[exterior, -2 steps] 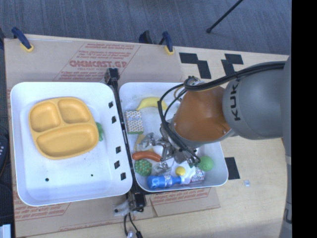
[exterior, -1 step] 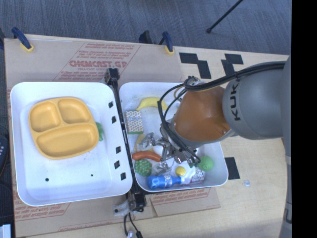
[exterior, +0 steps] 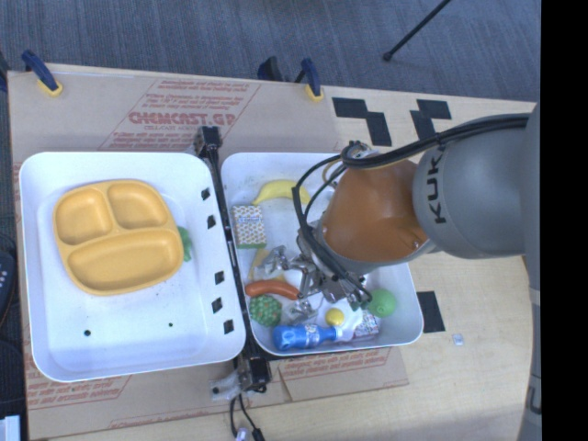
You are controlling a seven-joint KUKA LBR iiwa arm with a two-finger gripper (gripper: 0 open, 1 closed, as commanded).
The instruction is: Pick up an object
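My gripper (exterior: 317,283) reaches down into the right bin (exterior: 404,288), over a pile of small items. Under and around it lie a red-orange sausage-shaped piece (exterior: 273,289), a green broccoli-like ball (exterior: 266,310), a blue bottle (exterior: 299,338), a small yellow piece (exterior: 336,318) and a green ball (exterior: 383,302). A yellow banana (exterior: 277,191) and a speckled white packet (exterior: 249,225) lie farther back. The orange band and the grey arm (exterior: 459,191) hide the bin's right half. Nothing shows clearly between the metal fingers.
The left bin (exterior: 46,338) holds a yellow divided tray (exterior: 118,235) with a small green item (exterior: 186,243) at its right side. A black divider with clips (exterior: 220,246) runs between the bins. Cardboard (exterior: 184,108) lies under both.
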